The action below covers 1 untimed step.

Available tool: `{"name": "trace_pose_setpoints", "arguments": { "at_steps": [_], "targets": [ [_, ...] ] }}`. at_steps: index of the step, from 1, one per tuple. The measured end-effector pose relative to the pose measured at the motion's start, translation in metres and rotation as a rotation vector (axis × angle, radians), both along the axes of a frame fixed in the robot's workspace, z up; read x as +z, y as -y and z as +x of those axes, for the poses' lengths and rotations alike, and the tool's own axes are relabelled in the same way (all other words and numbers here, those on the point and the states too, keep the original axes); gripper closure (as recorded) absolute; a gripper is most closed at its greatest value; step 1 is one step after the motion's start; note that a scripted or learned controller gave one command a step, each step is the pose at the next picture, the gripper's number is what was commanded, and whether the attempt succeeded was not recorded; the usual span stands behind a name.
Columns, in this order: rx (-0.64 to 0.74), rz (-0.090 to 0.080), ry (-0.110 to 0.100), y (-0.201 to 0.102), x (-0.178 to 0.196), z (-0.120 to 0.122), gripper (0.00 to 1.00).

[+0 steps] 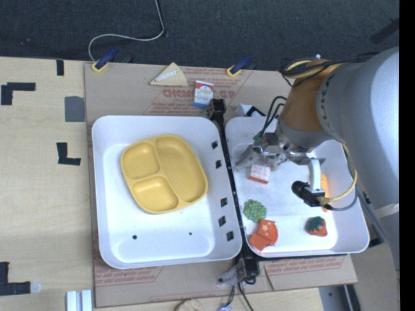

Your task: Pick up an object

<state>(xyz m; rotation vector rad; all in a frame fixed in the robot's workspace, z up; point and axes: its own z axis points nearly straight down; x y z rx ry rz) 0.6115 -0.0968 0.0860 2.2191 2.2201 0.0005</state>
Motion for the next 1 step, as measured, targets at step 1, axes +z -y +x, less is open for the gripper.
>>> {"name": "trace_pose_setpoints", "arguments": {
  "at_steps": [1],
  "targets": [
    [0.0, -0.001, 0.0, 0.0003, 0.0094, 0.0, 1.0]
  ]
}}
